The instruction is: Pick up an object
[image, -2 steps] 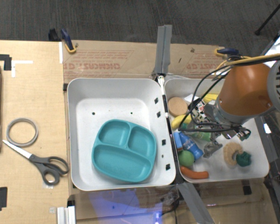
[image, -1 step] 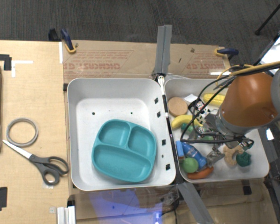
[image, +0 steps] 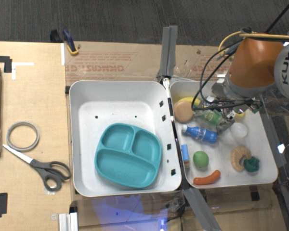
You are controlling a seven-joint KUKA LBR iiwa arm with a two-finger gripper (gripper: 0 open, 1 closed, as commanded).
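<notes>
We see the gripper (image: 220,110) hanging low over the right bin (image: 267,177), under the arm's orange band (image: 253,61), but cables and hardware clutter it, so we cannot tell how it is set. Taking the blue bottle (image: 200,134) as our landmark: it lies just below and left of the gripper. Up and left of the bottle sit a tan ball (image: 183,112) and a yellow object (image: 187,101). Below the bottle rests a green ball (image: 201,159), and lower still an orange sausage-shaped toy (image: 207,178). Right of the bottle lies a white object (image: 239,129), and further down-right a tan and teal piece (image: 244,160). Left of the bottle, in the left bin (image: 82,109), lies a teal divided plate (image: 129,155).
</notes>
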